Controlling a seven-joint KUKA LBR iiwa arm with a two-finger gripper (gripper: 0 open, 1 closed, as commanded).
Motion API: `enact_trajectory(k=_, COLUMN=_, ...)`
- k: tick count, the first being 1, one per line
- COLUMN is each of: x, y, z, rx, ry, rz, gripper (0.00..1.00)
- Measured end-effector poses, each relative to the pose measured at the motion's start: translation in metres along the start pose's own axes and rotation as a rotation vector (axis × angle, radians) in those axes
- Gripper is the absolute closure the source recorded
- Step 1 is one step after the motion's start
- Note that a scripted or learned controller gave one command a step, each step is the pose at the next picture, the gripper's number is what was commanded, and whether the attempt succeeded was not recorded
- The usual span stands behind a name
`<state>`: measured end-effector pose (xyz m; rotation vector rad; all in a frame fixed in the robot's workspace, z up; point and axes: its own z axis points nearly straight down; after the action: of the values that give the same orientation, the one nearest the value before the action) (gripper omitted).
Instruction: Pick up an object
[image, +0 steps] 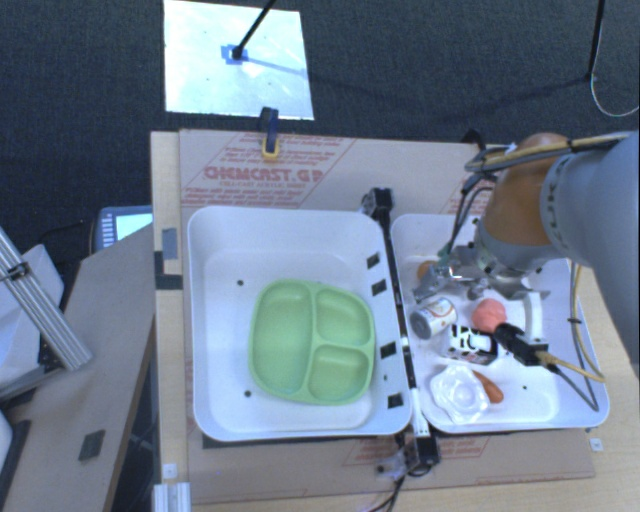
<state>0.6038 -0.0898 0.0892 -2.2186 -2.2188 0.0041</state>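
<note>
The arm (590, 200) is cut off by the right edge. Its wrist hides the far part of the right bin (560, 405). Left of the gripper (462, 268), a small orange thing (427, 268) is too small to identify.

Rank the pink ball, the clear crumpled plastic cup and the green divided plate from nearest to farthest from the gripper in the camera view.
Measured from the gripper over the right bin:
1. Pink ball, just below it in that bin.
2. Clear crumpled plastic cup, near that bin's front edge.
3. Green divided plate, across the divider in the left bin.
</note>
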Motion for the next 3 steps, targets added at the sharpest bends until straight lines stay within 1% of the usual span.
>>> enact_trajectory(k=1, x=-0.001, y=0.003, z=-0.014, rx=-0.009, ry=-0.002, rz=0.001, gripper=1.0)
enact_trajectory(k=3, x=-0.011, y=0.005, z=-0.142, rx=-0.013, ry=-0.003, rz=-0.003, gripper=1.0)
